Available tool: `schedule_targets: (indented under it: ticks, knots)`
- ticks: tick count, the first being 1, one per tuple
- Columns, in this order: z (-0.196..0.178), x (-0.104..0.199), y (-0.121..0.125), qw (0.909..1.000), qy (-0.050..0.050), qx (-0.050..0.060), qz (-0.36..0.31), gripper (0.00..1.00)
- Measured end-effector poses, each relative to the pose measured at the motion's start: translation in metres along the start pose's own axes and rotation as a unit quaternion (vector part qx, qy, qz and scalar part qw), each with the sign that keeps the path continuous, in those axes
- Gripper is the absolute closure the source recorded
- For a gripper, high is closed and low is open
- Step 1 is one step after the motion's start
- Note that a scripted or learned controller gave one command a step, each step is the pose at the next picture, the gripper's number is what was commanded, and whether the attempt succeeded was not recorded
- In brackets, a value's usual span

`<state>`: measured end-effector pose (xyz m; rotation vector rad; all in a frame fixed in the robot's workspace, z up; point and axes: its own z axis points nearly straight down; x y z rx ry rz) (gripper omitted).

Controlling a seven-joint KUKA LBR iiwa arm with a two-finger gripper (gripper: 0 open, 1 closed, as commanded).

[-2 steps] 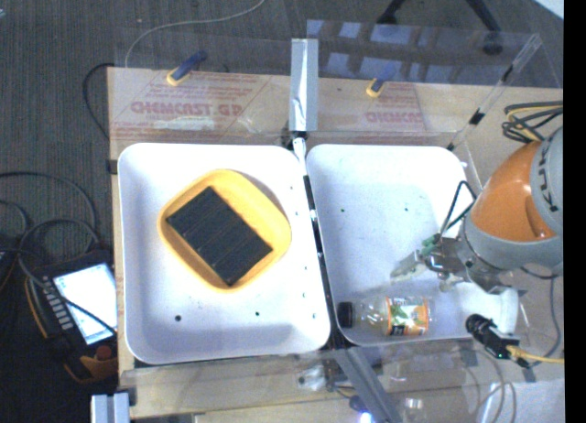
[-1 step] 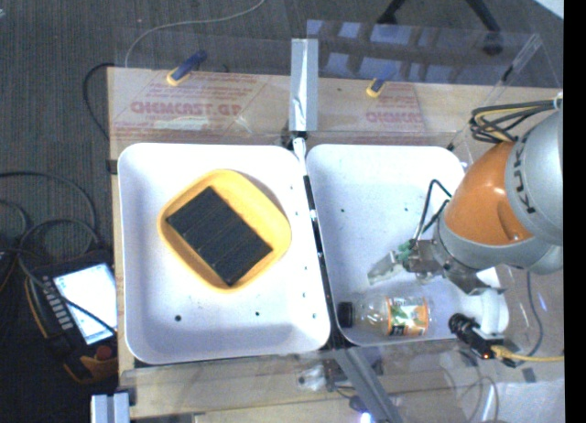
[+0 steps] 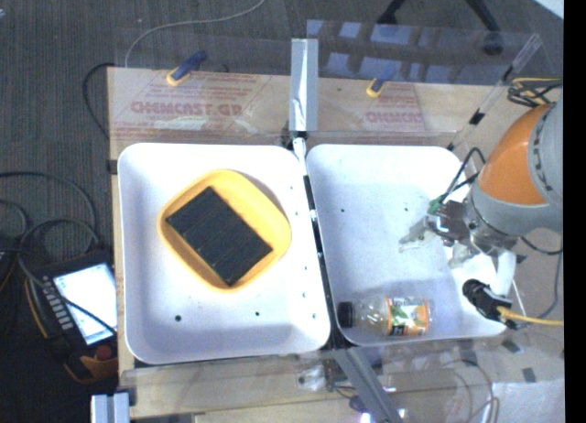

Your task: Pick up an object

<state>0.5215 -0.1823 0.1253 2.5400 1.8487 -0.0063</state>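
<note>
A clear plastic bottle (image 3: pixel 389 314) with a black cap and an orange and green label lies on its side along the front wall of the right bin (image 3: pixel 366 183). A yellow dish holding a dark ribbed slab (image 3: pixel 222 231) rests in the middle of the left bin (image 3: pixel 146 320). My gripper (image 3: pixel 430 227) hangs over the right side of the right bin, above and to the right of the bottle, with nothing seen between its fingers.
The arm's orange band and grey body (image 3: pixel 522 174) cover the right bin's right edge. A metal divider post (image 3: pixel 302 92) stands behind the seam between the bins. Clamps and cardboard line the back of the bench; cables and a device lie on the floor at left.
</note>
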Motion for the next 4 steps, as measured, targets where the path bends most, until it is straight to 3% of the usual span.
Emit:
schedule_targets:
  ticks: [1, 2, 3, 4]
  knots:
    - [-0.051, 0.005, -0.042, 0.9907, 0.000, 0.000, -0.136, 0.00]
    - [-0.032, -0.002, 0.013, 0.9931, 0.001, 0.000, -0.117, 0.00]
    - [-0.005, -0.013, -0.036, 0.9902, 0.001, 0.000, -0.140, 0.00]
    - [0.033, 0.046, -0.051, 0.9832, -0.001, -0.008, -0.182, 0.00]
